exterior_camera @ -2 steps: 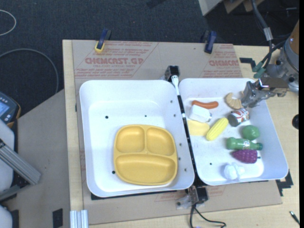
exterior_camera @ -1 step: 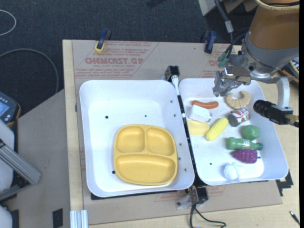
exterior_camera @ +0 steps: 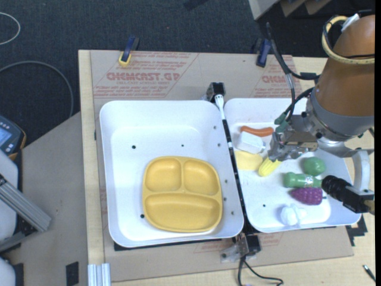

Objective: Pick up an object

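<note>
The gripper (exterior_camera: 275, 155) hangs low in the right bin (exterior_camera: 262, 210), just above the yellow corn (exterior_camera: 268, 167), a small ridged plastic cob lying near the bin's left wall. Whether it touches the corn I cannot tell, nor whether it is parted or closed; dark metal and cables crowd that spot. Left of the corn lies a flat yellow piece (exterior_camera: 247, 159), and beyond that a white block (exterior_camera: 250, 142) and an orange carrot (exterior_camera: 257, 131), smooth and tapered. To the right sit a green piece (exterior_camera: 302, 179), a rounder green lump (exterior_camera: 314, 166), and a knobbly purple grape bunch (exterior_camera: 308, 195). Nearer the front rests a white object (exterior_camera: 290, 215), its shape unclear against the bin.

The left bin (exterior_camera: 119, 159) holds a yellow tray (exterior_camera: 181, 193), glossy plastic with rounded corners and three hollows: two small at the far side, one long at the near side.

Both bins rest on a brown board (exterior_camera: 95, 88) printed in red "CHEMCAST GP", with a second print partly hidden at the far right. A yellow clamp (exterior_camera: 127, 52) and a blue clamp (exterior_camera: 262, 52) grip its far edge.
</note>
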